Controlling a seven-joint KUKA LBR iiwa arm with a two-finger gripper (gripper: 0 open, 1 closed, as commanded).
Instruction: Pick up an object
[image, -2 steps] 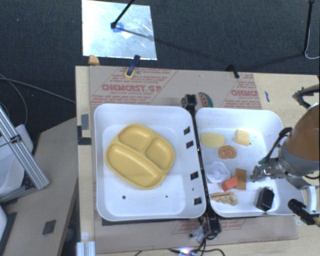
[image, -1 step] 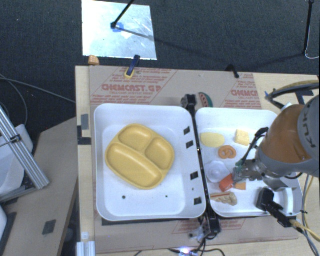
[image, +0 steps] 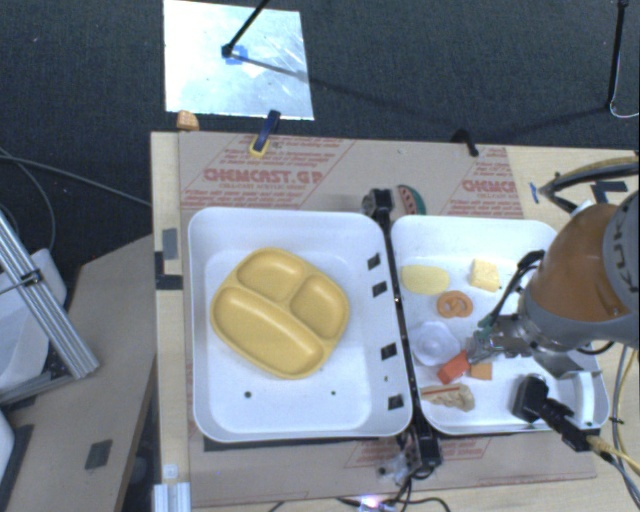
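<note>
Two shallow white bins are seen side by side. In the left bin (image: 210, 300) a yellow plastic plate with three compartments (image: 280, 311) is lying. In the right bin (image: 440, 228) small food pieces are scattered: a pale yellow oval (image: 425, 279), a yellow cube (image: 485, 274), an orange spiral (image: 454, 304), a clear round lid (image: 433, 343), an orange-red block (image: 454, 368) and a beige piece (image: 450, 398). The gripper (image: 484, 348) is lowered at the lower right of this bin, just beside the orange-red block; whether it is open or closed cannot be told.

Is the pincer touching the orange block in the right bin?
Cannot tell. In the camera view the pincer sits right over the orange block, with no clear gap or contact visible.
</note>
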